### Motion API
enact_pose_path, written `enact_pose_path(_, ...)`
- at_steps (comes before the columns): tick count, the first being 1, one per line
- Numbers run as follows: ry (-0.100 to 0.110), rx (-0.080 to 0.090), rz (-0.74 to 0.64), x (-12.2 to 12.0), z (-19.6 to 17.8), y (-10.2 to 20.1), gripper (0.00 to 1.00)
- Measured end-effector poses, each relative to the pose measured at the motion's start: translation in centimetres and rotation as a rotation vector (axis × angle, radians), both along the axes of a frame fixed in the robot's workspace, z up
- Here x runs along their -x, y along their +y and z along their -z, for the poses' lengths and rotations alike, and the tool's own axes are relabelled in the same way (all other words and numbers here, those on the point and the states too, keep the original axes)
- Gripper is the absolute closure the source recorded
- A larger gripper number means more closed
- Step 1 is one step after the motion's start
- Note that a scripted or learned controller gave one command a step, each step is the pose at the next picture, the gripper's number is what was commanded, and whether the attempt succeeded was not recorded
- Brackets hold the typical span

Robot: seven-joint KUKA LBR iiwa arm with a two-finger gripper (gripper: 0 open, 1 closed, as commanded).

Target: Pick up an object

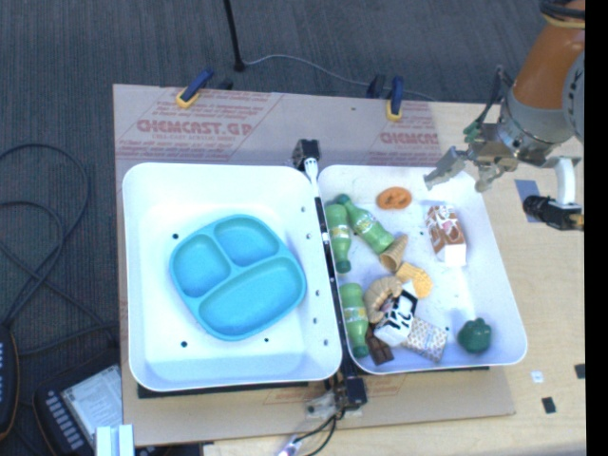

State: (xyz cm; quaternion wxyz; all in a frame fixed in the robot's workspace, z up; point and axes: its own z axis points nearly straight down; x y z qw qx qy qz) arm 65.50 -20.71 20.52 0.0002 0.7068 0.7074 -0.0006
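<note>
while my arm reaches in from the right, i see its gripper hanging spread and empty over the right bin's far corner, near the orange piece.

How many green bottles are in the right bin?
3: one upright along the left wall, one slanted beside it, one lower by the left wall. The pile may hide more.
</note>
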Motion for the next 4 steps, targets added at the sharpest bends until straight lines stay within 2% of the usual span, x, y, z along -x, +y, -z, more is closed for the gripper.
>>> enact_pose_path(1, -0.012, 0.006, -0.001, 0.0, 8.6, 2.8, 0.00)
enact_pose_path(2, 0.000, 0.000, 0.000, 4.3, 7.0, 6.9, 0.00)
enact_pose_path(3, -0.004, 0.002, 0.001, 5.1, 11.8, 9.3, 0.00)
enact_pose_path(4, -0.007, 0.002, 0.001, 5.0, 10.7, 9.2, 1.00)
